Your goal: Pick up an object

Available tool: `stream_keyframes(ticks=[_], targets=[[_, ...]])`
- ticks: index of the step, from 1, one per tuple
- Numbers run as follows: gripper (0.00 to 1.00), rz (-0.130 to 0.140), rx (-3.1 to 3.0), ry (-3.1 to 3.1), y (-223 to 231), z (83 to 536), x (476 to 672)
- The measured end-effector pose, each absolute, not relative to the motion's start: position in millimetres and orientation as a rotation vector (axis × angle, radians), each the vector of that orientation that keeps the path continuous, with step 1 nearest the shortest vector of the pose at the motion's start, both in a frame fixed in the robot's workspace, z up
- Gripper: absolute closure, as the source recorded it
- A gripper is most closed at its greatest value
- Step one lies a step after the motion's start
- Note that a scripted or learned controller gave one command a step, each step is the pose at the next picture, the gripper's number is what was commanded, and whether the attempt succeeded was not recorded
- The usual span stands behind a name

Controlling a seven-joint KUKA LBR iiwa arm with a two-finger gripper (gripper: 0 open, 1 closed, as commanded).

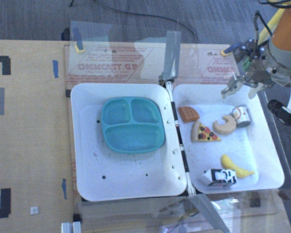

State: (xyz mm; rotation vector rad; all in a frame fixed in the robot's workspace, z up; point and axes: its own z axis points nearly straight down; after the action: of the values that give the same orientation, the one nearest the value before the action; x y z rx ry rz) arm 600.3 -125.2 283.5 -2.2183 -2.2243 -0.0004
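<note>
**Arm poised at upper right, fingers spread**

The grey arm [281, 42] with its orange band enters from the upper right. Its gripper [242, 89] points downward, its two fingers [230, 88] parted with nothing between them.

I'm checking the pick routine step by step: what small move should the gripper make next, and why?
Probably lower toward the small can. The gripper hangs open above the right bin's far edge, holding nothing, and the can lies almost directly below it, beside the croissant.
</note>
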Motion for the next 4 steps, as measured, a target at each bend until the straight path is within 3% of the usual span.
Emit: stream_keyframes(ticks=[1, 2, 3, 4], targets=[[0.0, -0.001, -2.039, -2.391, -189.0, 209.7, 607.6], [0.0, -0.003, -1.941, -2.476, -203.7, 114.2, 617.9], [0.0, -0.006, -1.832, -2.565, -156.7, 88.6, 656.1], [0.0, -0.001, -1.924, -2.492, -145.1, 88.6, 668.1]])
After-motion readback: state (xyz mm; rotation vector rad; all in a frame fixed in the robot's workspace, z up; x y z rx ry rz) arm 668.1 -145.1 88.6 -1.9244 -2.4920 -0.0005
